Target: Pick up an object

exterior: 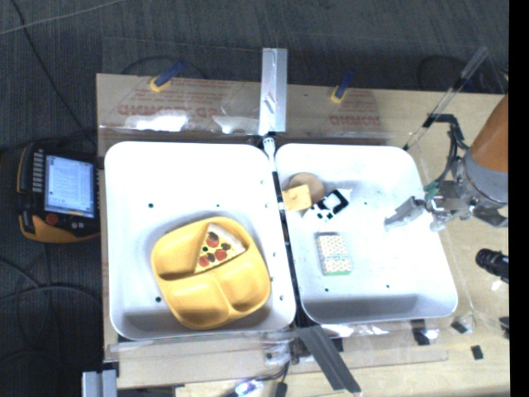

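In the right bin (430, 298), a pale rectangular pad with a green dotted pattern (334, 253) lies flat near the middle. A tan wooden block (297, 194) sits at the bin's far left corner, against a round tan piece. Beside them is a small black-and-white object (329, 204). The left bin (132, 180) holds a yellow divided plate (212, 273) with a toy pizza slice (218, 246) in its upper compartment. My gripper (402, 213) hangs over the right bin's right side, right of all the objects and apart from them. Nothing shows between its fingers.
The arm's wrist and orange band (494, 151) stand over the bench past the right bin's edge. A metal divider post (273, 98) rises behind the seam between the bins. A handheld pendant with a lit screen (62, 190) lies left of the bench.
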Controlling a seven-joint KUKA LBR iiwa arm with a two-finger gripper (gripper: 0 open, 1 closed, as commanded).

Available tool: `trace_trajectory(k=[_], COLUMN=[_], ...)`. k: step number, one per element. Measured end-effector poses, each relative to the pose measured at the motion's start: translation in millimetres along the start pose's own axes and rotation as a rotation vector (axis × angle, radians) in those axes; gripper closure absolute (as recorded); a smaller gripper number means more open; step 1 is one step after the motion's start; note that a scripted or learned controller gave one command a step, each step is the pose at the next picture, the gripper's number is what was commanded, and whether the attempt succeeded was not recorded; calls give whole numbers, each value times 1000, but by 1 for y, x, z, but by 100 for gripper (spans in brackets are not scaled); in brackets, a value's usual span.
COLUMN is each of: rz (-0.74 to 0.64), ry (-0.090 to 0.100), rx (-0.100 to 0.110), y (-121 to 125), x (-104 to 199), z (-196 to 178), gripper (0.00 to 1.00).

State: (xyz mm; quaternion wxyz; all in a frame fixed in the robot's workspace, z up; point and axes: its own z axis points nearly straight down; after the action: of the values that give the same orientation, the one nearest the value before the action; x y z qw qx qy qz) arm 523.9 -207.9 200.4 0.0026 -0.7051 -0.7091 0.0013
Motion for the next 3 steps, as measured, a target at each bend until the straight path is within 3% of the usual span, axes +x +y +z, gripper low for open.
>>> trace_trajectory(k=[1,2,3], rz=[172,285,470], ry=[0,-3,-6], rx=[1,-11,1], y=[1,59,51], x=[61,108,51], z=[43,111,43], gripper=[0,0,0])
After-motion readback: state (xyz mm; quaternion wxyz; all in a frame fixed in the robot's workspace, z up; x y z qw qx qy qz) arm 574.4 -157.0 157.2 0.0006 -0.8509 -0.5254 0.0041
